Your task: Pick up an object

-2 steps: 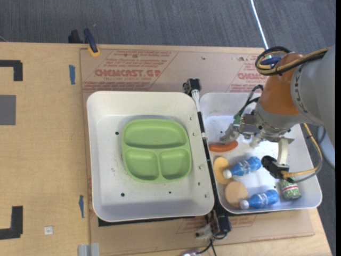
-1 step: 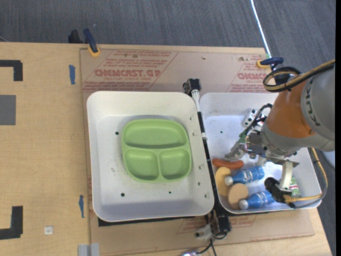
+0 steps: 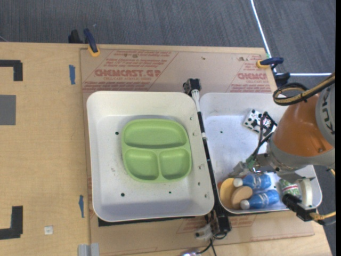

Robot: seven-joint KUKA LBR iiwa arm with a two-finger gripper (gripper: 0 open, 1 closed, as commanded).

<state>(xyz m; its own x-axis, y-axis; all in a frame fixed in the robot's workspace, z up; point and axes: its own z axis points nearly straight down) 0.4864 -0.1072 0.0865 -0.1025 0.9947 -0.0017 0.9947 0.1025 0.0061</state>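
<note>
End effector near right bin rim

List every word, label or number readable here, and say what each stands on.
"CHEMCAST GP", in red, on the brown board behind the left bin.
The same red print on the board behind the right bin, near: partly cut off, too blurred to read for sure.
Small red lines under both prints: too small to read.
Black-and-white tag in the right bin: a pattern, no readable text.
</note>
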